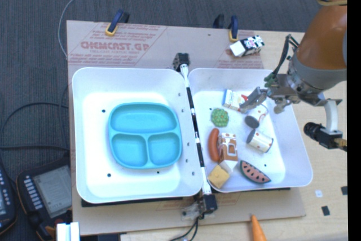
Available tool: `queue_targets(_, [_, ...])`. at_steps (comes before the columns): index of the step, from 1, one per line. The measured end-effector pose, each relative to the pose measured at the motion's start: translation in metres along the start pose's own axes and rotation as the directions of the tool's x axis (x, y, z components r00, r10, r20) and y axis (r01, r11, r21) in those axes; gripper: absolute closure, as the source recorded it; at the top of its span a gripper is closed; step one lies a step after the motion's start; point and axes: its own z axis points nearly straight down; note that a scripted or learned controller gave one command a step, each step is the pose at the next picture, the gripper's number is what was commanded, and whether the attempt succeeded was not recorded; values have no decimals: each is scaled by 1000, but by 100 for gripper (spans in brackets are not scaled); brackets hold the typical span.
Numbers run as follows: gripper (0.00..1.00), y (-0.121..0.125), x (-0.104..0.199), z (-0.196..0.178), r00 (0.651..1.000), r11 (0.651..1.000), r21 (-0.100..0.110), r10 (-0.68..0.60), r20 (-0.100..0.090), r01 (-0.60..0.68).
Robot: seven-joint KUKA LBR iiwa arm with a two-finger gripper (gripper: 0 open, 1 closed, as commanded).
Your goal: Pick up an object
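two white bins sit on the worktop (141, 45); the left bin (90, 99) has a blue tray (145, 135). the hand (265, 100), fingers apart and gripping nothing, hovers over the right bin (293, 155) above a hotdog (213, 144), melon slice (255, 172) and broccoli (220, 117).

A divided tray (145, 135) lies in the left bin (90, 80); the right bin (293, 149) holds perhaps eight small items.
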Motion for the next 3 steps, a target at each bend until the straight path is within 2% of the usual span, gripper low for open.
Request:
queue_targets(1, [0,98,-1,149,1000,1000,-18,-1,6,2])
queue_targets(2, [100,98,-2,139,1000,1000,-17,-1,7,1])
queue_targets(3, [0,98,-2,139,1000,1000,-16,-1,7,1])
